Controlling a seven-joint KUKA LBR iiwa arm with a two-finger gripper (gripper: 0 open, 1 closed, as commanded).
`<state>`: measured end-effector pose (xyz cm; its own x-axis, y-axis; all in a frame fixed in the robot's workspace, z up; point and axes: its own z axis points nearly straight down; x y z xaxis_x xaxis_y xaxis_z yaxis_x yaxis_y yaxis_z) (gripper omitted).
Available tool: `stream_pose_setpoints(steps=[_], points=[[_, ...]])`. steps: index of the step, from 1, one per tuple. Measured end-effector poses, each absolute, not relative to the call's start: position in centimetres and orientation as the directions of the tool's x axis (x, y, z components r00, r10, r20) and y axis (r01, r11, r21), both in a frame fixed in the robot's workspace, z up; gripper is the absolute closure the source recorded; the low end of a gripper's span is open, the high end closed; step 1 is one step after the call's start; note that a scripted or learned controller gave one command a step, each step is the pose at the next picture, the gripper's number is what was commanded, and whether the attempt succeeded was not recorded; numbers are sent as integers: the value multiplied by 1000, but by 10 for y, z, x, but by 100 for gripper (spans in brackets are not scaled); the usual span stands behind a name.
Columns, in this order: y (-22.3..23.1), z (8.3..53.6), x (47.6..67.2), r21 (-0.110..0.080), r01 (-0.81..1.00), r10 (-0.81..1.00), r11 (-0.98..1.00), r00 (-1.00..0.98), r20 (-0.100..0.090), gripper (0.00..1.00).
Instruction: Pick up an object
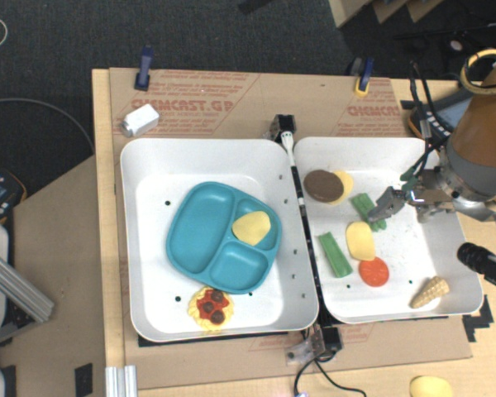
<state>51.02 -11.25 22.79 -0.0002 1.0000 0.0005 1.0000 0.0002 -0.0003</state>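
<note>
In the right bin (413, 151) lie a brown disc (321, 186) with a yellow piece (345, 180) against it, a short green piece (363, 205), a long green stick (334, 254), a yellow lump (360, 241), a red tomato (374, 272) and a corn cob (430, 291). My gripper (387, 206) hangs low over this bin, right beside the short green piece and just above the yellow lump. Nothing shows as held.
The left bin (149, 172) holds a blue divided plate (207, 238) with a yellow item (252, 227) on it, and a small pizza toy (212, 306) near the front wall. The arm (479, 147) reaches in over the right bin's far right side.
</note>
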Motion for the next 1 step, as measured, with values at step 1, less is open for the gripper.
stream_pose_setpoints(steps=[1], points=[[-97,103,535,-12,1000,1000,2,-2,4,0]])
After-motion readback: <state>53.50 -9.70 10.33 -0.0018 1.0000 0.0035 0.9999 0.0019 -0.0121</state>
